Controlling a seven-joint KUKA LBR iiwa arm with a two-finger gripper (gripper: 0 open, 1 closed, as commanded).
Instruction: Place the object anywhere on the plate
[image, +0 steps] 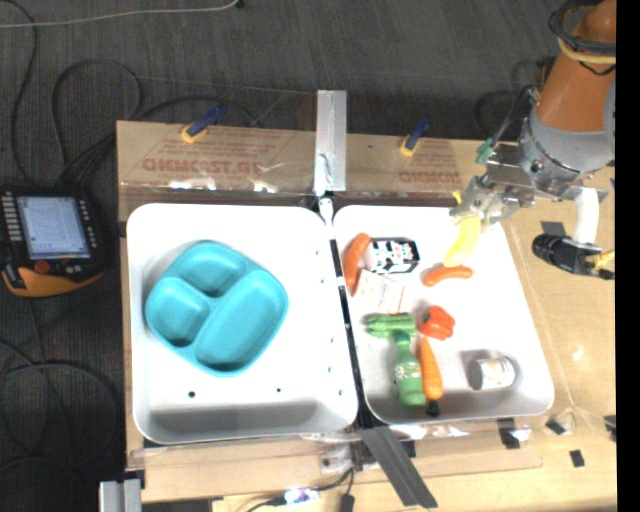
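Operator, your notes, left to right, all placed against the plate (215, 305).

Well left of the plate, off the bench on the dark floor, the pendant (48, 240) lay with its screen lit.

The plate, blue with three compartments, sat in the left bin (160, 400), nearer that bin's left wall and tilted a little. Its compartments held nothing you could see.

Behind the plate, a brown board (230, 160) stood along the back of the bench with a blue-and-yellow clamp (200, 123) on it.

Right of the plate, past the seam between the bins, the right bin (520, 330) held the clutter. Closest to the plate: an orange sausage shape (354, 260) by the seam, a black-and-white box (392, 254) touching it, and a pale card (380, 292) under both. Further right and lower: a green bottle (404, 355), a carrot (429, 368) lying beside it, and a red pepper (437, 321) at the carrot's top end. A second small orange piece (446, 274) lay above the pepper. A can (491, 371) lay on its side, farthest from the plate among the low items.

Farthest right of the plate, over the right bin's back corner, the gripper (477, 212) hung on the arm (575, 95). A banana (463, 240) hung from between its fingers, clenched at the top end, tip pointing down just above the small orange piece. The banana was well apart from the plate.
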